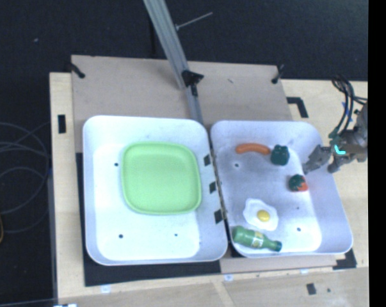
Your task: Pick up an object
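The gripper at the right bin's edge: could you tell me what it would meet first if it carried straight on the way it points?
Probably the small red and green toy; the gripper points left and slightly down toward it, though its height is unclear.

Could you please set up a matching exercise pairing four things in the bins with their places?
Things:
1. plate
2. sausage
3. bottle
4. egg

Places:
A. near edge of the right bin
B. left bin
C. far end of the right bin
D. just behind the bottle

Pairs: 1-B, 2-C, 3-A, 4-D
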Motion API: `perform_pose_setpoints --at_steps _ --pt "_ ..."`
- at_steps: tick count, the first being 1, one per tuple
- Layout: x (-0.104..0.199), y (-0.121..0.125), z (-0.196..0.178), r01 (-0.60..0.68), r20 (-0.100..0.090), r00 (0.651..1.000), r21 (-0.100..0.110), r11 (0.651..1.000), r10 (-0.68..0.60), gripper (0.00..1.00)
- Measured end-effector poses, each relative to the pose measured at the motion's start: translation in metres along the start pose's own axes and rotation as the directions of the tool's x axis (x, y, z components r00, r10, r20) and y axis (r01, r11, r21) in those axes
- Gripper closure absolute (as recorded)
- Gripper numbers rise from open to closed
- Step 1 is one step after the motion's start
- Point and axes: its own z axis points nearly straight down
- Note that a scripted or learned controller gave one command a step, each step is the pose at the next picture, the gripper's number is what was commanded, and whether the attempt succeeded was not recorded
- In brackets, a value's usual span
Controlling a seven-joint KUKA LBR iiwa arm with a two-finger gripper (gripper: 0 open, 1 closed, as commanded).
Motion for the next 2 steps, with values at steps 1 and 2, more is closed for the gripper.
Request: perform_pose_setpoints --at_steps 1,2 --pt "0.0 0.0 0.0 0.0 0.0 1.0 0.0 1.0 0.0 0.0" --pt "0.001 -0.002 0.062 -0.001 -0.001 1.0 0.005 1.0 0.001 0.0"
